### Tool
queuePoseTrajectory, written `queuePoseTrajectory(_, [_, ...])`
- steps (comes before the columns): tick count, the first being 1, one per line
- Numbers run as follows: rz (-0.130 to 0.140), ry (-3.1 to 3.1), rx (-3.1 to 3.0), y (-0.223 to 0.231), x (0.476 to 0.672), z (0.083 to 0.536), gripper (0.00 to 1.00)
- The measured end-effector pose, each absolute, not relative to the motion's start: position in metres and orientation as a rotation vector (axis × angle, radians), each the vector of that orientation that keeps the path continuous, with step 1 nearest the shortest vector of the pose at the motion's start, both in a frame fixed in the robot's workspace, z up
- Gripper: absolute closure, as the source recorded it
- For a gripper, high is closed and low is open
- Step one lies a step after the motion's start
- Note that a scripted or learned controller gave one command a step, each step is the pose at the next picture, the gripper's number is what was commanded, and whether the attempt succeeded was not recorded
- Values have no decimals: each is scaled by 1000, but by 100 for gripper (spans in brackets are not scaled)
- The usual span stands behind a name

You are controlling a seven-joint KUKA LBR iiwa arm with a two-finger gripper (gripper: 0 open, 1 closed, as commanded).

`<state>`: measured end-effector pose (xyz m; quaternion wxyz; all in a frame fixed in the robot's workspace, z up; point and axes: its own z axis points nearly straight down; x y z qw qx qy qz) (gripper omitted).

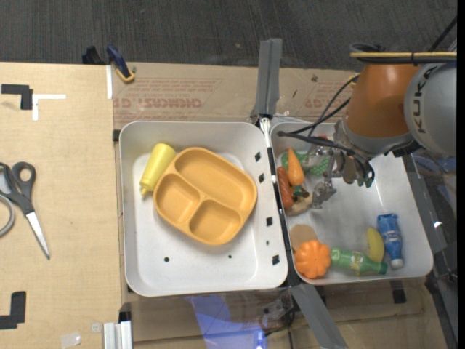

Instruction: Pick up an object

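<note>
Wooden bench, two white bins: my gripper [325, 193], grip unreadable, hangs by right bin's [414, 264] top-left corner over light, stiff orange plastic carrot [294, 167]; pinch mid-body.

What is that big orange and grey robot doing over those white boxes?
The robot arm reaches into the right bin, trying to pick something up. Its end effector hangs low by a carrot and other toy food at the bin's left side. A small pumpkin, a green bottle, a lemon and a blue bottle lie nearer the front. The left bin holds a yellow divided plate and a yellow bottle.
</note>
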<state>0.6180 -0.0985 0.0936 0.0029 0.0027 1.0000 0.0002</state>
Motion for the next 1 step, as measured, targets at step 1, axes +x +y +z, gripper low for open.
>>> queuePoseTrajectory(1, [-1,3130,9,-99,619,104,100])
